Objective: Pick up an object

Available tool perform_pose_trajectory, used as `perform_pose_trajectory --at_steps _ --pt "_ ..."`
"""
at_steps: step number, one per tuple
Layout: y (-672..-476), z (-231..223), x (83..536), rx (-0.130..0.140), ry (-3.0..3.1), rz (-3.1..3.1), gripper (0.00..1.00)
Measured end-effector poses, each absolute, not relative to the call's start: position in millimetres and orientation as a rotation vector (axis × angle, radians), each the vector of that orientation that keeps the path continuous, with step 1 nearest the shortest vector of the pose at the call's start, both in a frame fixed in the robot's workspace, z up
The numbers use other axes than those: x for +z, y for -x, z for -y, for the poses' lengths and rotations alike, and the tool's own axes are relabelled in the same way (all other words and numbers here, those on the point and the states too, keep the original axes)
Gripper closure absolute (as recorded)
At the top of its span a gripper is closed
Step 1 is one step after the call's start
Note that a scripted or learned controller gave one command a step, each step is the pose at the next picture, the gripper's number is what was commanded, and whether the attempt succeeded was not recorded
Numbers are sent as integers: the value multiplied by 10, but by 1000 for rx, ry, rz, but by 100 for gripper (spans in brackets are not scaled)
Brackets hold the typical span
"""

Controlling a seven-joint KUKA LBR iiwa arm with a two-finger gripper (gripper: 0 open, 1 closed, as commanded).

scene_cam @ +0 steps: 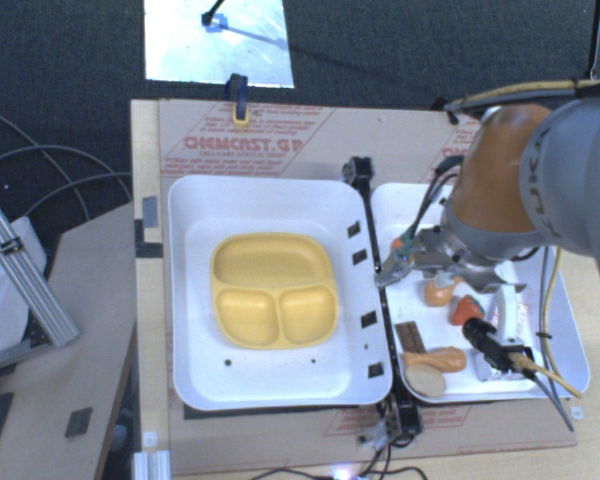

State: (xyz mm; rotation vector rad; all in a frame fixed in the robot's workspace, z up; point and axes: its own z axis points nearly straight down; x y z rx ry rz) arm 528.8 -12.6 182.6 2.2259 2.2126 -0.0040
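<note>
Camera view: tool [442, 274] over right bin [396, 208]

We see two shallow white bins side by side on the bench [250, 143]. The left bin [195, 268] holds a yellow three-compartment plate [275, 290], lying flat near its middle. The grey arm [500, 168] with its orange band hangs over the right bin [398, 208], its hand [396, 264] low at that bin's left wall. Just beside the hand lie an orange piece [440, 291] and a red piece [467, 310]. Nearer the front lie a brown block [408, 336], a tan piece [435, 359] and a pale round piece [427, 382].
</note>
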Motion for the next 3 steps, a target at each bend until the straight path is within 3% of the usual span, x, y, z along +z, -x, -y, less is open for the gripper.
perform_pose_trajectory --at_steps 1,2,3 --pt "-5845 731 1851 2 -2220 -2213 0" --pt "-5761 1177 850 5 -2218 -2214 0" --pt "-5802 1185 1020 13 -2203 -2210 100"
